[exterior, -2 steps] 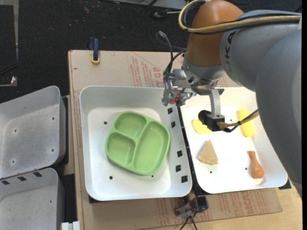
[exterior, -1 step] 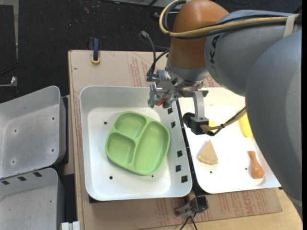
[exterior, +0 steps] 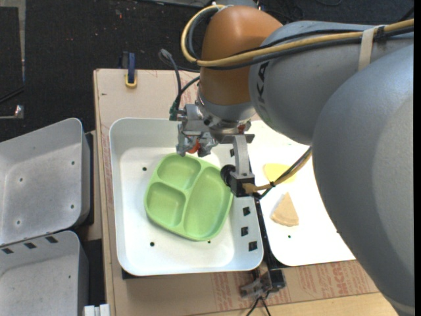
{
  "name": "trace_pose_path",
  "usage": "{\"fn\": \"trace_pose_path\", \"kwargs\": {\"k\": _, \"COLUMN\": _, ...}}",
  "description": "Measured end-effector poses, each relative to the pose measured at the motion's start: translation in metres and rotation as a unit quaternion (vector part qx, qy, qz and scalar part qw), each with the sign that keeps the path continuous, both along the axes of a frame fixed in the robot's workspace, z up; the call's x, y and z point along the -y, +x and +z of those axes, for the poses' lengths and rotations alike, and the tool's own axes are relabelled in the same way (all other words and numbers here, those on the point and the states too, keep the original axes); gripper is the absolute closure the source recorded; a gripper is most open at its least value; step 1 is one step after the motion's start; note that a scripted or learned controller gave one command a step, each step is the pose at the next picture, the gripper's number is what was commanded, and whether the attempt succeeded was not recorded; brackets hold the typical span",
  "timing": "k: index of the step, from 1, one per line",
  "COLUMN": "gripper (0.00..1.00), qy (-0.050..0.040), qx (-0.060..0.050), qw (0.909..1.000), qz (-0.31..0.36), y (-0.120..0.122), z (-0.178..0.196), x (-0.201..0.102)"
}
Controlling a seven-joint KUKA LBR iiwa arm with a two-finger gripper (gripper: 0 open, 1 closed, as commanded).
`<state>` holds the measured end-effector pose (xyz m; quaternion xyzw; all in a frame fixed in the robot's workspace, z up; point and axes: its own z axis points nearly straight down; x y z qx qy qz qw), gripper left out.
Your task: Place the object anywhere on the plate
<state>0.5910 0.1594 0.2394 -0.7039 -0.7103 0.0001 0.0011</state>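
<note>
A light green plate (exterior: 189, 199) with three compartments lies tilted in the left bin (exterior: 131, 242), mid-frame. The gripper (exterior: 191, 143) hangs over the plate's upper edge. A tan wedge-shaped object (exterior: 285, 210) lies in the right bin (exterior: 309, 252), beside a yellow piece (exterior: 276, 171).

Bulky grey arm (exterior: 342, 97) with an orange wrist band (exterior: 230, 31), looped by tan cable (exterior: 289, 45).
</note>
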Motion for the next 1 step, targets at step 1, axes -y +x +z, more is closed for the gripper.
{"fn": "trace_pose_path", "kwargs": {"k": 1, "gripper": 0.00, "qy": -0.0007, "qx": 0.000, "qw": 1.0000, "qz": -0.003, "y": 0.0011, "z": 0.0002, "x": 0.0038}}
